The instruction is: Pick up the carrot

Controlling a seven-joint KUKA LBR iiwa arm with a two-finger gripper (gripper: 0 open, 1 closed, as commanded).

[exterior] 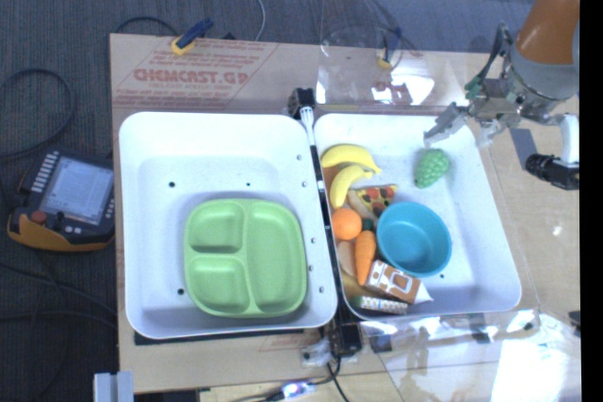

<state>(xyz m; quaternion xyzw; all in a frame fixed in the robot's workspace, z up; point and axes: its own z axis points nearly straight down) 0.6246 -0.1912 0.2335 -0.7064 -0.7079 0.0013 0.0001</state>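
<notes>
While hovering at the right bin's (499, 231) far rim, fingers (459, 120) look released, grasping nothing. Approach step, not yet at carrot (364, 256): well below-left of fingers, wedged between orange (346, 224) and blue bowl (413, 238). Next: cross over, descend narrow.

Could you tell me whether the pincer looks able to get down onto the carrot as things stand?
Probably yes, though tightly. The carrot lies uncovered from above, but the orange, blue bowl and small carton crowd it. The pincer is over the bin's far edge.
</notes>
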